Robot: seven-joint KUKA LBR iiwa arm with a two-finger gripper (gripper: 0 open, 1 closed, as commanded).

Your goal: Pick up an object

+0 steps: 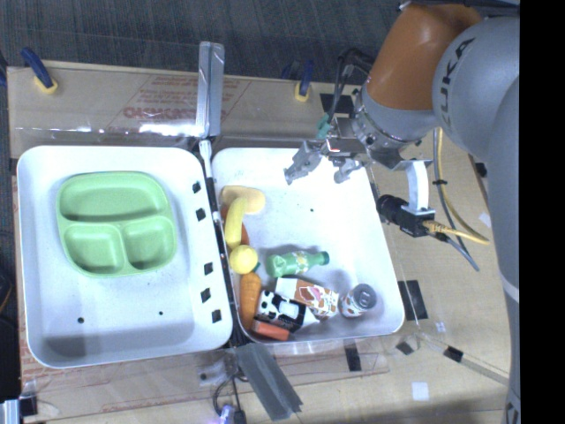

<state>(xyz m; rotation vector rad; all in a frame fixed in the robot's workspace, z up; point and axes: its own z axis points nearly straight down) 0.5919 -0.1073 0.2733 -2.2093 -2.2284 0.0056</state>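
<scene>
- A grey strip (269,380) lies on the tabletop (459,325) just below the right bin (371,210), at its near left corner.
- Along the right bin's near wall: a can (358,300) at the right, a carton (315,297) left of it, and a black-and-white cow-patterned box (282,310) further left, over a red piece (270,329).
- A carrot (250,293) stands along the bin's left wall, touching the cow box.
- A green bottle (298,261) lies on its side just beyond the carton; a lemon (243,259) sits left of it, at the carrot's far end.
- A banana (238,208) lies beyond the lemon, by the left wall.
- The left bin (35,272) holds a green divided tray (116,222).
- The claw (322,164) hangs over the right bin's far part, fingers spread apart, with nothing between them, well away from the objects.
- The grey arm (477,69) with its orange band reaches in from the right.
</scene>
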